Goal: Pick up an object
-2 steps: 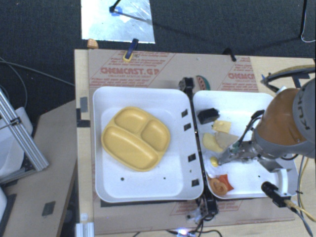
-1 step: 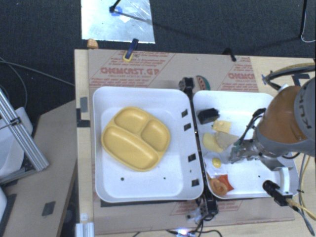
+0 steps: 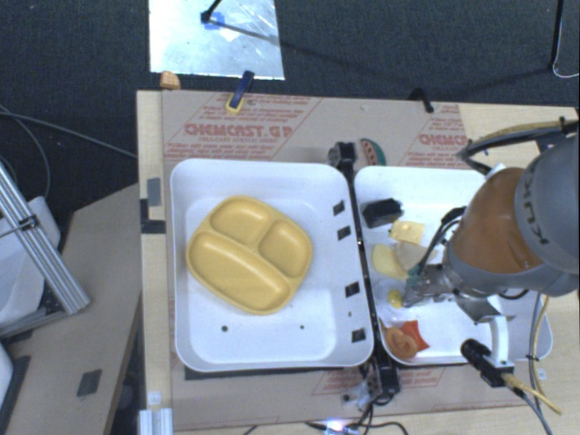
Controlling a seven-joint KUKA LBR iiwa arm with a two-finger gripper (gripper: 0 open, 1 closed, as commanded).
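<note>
The arm (image 3: 507, 234) has its wrist low over the right bin (image 3: 426, 178), and the tool (image 3: 415, 290) sits among a loose cluster of small objects on the bin floor. Its tip is dark and partly masked by the wrist, so I cannot tell how it is set, nor whether anything is caught in it.

Judging by the pose, this is the reach-and-descend step: the tool is down at object level, with nothing visibly lifted clear.

Just beside the tool, on the side away from the arm, lies a pale yellow piece (image 3: 390, 261). A second yellow block (image 3: 408, 232) lies a little beyond it, and a black object (image 3: 381, 211) sits farther off, towards the far wall. On the near side, close below the tool, is a red-orange item (image 3: 405, 338), with a small yellow bit (image 3: 395, 296) almost touching the tool's tip.

Well apart, across the divider, a yellow sectioned tray (image 3: 250, 254) lies in the left bin (image 3: 195, 333), out of play for this reach.

The next move probably calls for closing on one of the nearest pieces, likely the pale yellow one or the small bit, then rising straight up without dragging neighbours. Crowding may spoil the grip.
</note>
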